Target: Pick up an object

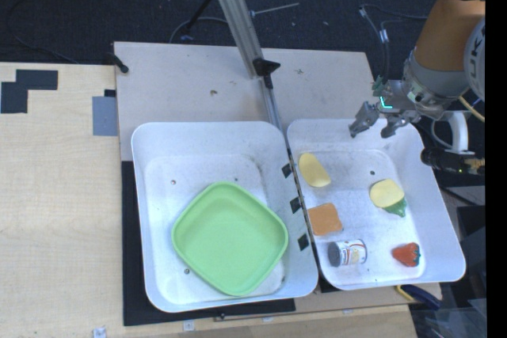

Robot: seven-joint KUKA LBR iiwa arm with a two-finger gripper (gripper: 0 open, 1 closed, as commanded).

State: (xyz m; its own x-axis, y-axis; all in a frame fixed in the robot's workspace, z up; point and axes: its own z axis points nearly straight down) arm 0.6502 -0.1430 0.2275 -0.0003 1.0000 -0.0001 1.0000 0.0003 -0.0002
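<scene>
Two bins side by side on the bench. Left bin (150,170) has a plate (230,237) toward its front edge. Right bin (444,249) holds the rest: a slice (314,170) near the left wall, a block (324,218) just in front of it, a can (347,252) (lying on its side) by the front edge, a strawberry (406,253) in the front right corner, a lemon (387,195) behind that. The gripper (377,119) sits over the back edge.

You have the gripper (375,123) hanging over the far rim of the right bin (444,249), its fingers spread and holding nothing. Below it lie a yellow piece (314,170), an orange block (325,219), a small can (348,252) and a red piece (406,254). The left bin (150,170) holds a green plate (230,237).
</scene>
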